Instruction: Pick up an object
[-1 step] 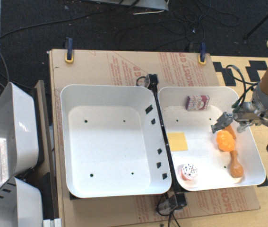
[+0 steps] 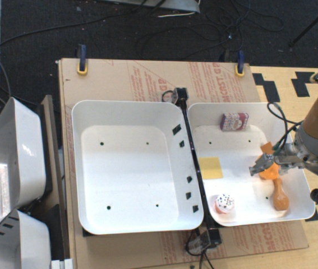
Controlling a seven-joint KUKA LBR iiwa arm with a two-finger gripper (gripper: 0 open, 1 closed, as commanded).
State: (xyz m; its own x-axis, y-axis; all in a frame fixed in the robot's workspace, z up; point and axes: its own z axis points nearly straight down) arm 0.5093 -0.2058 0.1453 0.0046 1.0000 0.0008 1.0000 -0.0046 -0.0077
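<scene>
Two white bins share the counter; the left bin lies well left of the hand. Nearer it, in the right bin, sit a yellow pad, a purple packet and a spotted cup. The hand hangs over an orange utensil, seemingly targeting it; whether it grips is unclear, since the wrist hides the contact.
</scene>
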